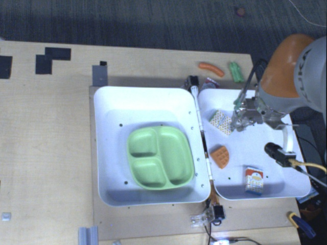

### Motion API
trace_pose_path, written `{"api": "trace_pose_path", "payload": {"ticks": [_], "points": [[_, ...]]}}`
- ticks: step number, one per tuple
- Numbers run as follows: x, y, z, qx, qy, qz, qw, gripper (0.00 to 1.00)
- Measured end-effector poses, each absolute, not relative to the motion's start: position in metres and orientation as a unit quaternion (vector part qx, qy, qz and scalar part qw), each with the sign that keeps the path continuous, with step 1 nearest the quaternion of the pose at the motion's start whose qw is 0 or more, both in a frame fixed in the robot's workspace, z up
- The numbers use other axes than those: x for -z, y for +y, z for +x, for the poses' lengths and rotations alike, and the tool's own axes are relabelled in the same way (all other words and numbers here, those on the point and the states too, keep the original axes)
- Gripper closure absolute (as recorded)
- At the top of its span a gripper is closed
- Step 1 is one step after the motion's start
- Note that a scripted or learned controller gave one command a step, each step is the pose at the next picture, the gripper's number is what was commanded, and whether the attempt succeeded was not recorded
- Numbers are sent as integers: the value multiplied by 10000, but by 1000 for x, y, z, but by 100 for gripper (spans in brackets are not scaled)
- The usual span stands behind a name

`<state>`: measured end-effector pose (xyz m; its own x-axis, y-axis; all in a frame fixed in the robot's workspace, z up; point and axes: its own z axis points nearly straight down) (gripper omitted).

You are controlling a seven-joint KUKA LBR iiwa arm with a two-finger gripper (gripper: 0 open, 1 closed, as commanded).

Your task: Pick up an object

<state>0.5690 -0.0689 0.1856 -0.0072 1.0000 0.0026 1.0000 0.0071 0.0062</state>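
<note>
In the right bin [286, 188], a small patterned packet [220, 121] lies at the upper left. An orange waffle-like piece [220, 156] sits below it, and a small white and orange carton [254, 180] rests near the bin's front wall. My gripper [239, 123] hangs low over the right bin, just to the right of the patterned packet and close to its edge. Nothing can be seen held in it. The grey arm with its orange band [286, 68] comes in from the upper right.
The left bin [110, 137] holds a green divided plate [160, 156]. Behind the right bin, an orange carrot-like toy [211, 69], a green toy [236, 71] and a small purple thing [210, 81] lie on the bench.
</note>
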Motion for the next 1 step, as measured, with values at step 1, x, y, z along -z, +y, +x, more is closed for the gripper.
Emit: {"api": "trace_pose_path", "payload": {"ticks": [1], "points": [[-171,-160,600,-5,7079,7063,20,100]]}}
